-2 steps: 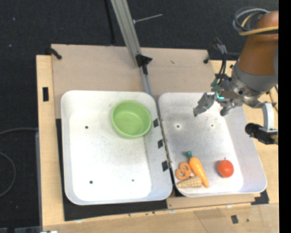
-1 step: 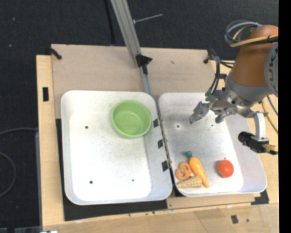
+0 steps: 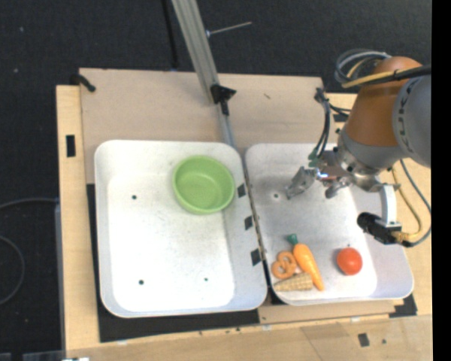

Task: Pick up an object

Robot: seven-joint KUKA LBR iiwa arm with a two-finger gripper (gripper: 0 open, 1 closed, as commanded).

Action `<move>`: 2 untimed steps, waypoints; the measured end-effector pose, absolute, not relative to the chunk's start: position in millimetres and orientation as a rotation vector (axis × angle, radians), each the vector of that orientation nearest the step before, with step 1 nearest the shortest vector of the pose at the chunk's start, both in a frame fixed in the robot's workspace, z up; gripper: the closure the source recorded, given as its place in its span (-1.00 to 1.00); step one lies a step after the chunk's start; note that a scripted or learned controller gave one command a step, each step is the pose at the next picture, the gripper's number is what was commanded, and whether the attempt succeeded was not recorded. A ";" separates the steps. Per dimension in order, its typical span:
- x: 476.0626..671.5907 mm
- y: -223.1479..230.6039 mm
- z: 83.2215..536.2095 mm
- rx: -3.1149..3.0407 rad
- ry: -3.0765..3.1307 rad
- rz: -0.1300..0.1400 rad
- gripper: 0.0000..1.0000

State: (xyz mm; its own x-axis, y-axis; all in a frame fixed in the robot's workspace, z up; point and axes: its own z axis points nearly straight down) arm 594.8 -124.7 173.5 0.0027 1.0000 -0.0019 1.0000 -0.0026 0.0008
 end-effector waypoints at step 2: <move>592.2 -126.7 125.6 2.227 2.211 0.005 1.00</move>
State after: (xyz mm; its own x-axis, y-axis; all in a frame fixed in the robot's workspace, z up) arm 592.2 -126.7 125.6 0.0074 1.0000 0.0003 1.0000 -0.0074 0.0045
